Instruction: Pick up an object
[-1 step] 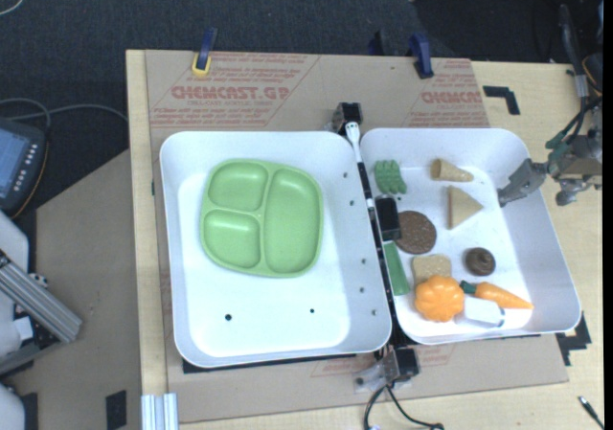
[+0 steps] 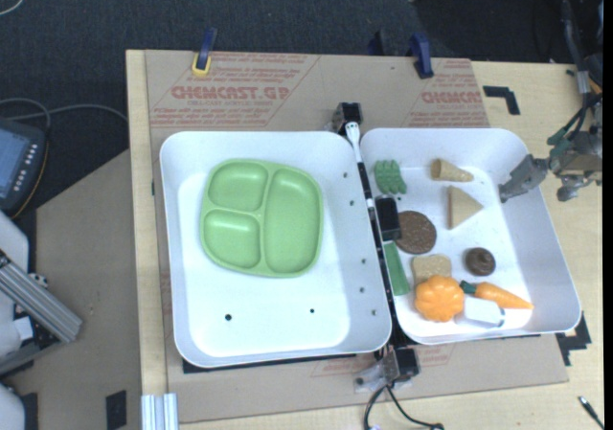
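Camera view, from above at a slant. Two shallow white bins sit side by side on a board-covered bench. The left bin (image 2: 192,304) holds one item — a green divided plate (image 2: 261,217) with three compartments, lying flat in the bin's upper half.

The right bin (image 2: 546,256) holds the loose objects. Along its left wall: a small green ridged piece (image 2: 389,176) near the top, a black block (image 2: 387,217) just below it, and a long green strip (image 2: 397,267) running down beside the wall. A round brown disc (image 2: 416,231) lies next to the black block. Toward the top centre are two pale wedges — a small one (image 2: 448,169) and a larger one (image 2: 464,205) below it. A tan square slice (image 2: 432,267) lies under the disc, with an orange pumpkin-shaped piece (image 2: 439,299) touching its lower edge. To the right of these, a small dark brown ring (image 2: 480,260), and below it a carrot (image 2: 498,295) lying on its side, with a white piece (image 2: 485,314) against it.

The gripper (image 2: 523,179) stands at the right bin's upper right edge, above the rim, well apart from the nearest wedge. Nothing is seen between its fingers. How far it is open cannot be told — the fingers are too blurred and partly cut off.
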Controlling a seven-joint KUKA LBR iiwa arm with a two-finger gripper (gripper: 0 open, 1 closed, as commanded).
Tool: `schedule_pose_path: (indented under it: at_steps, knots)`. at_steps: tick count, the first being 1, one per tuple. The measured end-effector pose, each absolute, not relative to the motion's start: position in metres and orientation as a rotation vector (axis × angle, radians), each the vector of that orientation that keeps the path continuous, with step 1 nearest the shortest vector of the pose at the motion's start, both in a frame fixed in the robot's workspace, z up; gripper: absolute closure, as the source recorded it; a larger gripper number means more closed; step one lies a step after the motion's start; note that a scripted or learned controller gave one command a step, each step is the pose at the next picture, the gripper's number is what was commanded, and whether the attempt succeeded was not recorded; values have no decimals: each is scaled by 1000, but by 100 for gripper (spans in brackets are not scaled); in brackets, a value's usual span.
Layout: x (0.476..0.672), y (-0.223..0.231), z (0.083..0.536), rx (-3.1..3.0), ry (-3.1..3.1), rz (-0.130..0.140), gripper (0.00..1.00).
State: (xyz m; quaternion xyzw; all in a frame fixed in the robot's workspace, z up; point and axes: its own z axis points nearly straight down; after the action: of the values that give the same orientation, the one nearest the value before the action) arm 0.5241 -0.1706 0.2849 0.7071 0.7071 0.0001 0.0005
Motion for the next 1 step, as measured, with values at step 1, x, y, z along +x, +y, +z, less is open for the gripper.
schedule_pose_path:
  at_steps: [1]
  knots:
    - [534, -166, 232, 2225, 2226, -4, 0]
